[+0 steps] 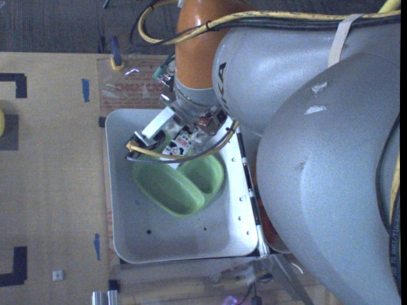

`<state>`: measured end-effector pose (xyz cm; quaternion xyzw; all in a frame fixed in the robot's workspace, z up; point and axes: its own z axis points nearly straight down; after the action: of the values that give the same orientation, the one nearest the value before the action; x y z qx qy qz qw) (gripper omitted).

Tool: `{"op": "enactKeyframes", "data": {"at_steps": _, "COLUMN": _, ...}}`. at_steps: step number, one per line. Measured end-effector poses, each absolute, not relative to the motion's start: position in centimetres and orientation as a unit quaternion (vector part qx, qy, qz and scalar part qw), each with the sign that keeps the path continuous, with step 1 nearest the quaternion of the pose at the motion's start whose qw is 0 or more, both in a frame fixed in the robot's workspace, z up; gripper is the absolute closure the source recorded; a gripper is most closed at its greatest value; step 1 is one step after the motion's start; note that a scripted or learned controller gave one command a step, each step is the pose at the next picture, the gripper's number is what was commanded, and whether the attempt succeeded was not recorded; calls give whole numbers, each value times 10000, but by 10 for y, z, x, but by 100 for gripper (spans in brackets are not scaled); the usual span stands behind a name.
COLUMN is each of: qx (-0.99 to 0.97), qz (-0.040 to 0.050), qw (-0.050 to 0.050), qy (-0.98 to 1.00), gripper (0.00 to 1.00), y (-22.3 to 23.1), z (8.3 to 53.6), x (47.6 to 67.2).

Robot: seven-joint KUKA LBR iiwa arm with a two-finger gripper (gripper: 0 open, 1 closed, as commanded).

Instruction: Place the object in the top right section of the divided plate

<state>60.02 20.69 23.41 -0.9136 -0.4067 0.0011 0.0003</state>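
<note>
Divided plate, green, lying flat on the floor of the white bin. It sits in the half of the bin nearer the far edge, roughly midway between the side walls and slightly closer to the right wall. Two compartments are visible: a broad one facing the bin's near-left corner and a smaller one toward the right wall, with a raised ridge between them. The far part of the plate, toward the bin's far edge, is hidden beneath the tool.

The gripper hangs over that hidden far part, close to the bin's far edge. It is carried by the grey arm, whose orange band lies just beyond the far edge. The wrist covers the tip from above, so whether the gripper is spread or closed cannot be told.

At the tip, just above the far rim of the plate, is a small white patch with dark and red marks. Whether this is the object to be placed or part of the tool cannot be told. The object's place relative to the gripper is therefore uncertain, and so is which compartment lies under it.

The bin rests on the tan bench, which carries a strip of blue tape and black corner marks well apart from the bin's left wall.
</note>
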Motion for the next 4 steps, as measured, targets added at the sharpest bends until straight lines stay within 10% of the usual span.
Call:
{"op": "enactKeyframes", "data": {"at_steps": 1, "qx": -9277, "qz": 31, "qw": 10, "qy": -3732, "gripper": 100, "y": 90, "z": 183, "x": 584}}
{"op": "enactKeyframes", "data": {"at_steps": 2, "qx": -8961, "qz": 9, "qw": 4, "qy": -4439, "gripper": 100, "y": 145, "z": 207, "x": 588}}
{"op": "enactKeyframes", "data": {"at_steps": 3, "qx": -8961, "qz": 9, "qw": 4, "qy": -4439, "gripper": 0, "y": 145, "z": 207, "x": 588}}
{"op": "enactKeyframes", "data": {"at_steps": 4, "qx": -8958, "qz": 15, "qw": 8, "qy": -4445, "gripper": 100, "y": 146, "z": 216, "x": 588}}
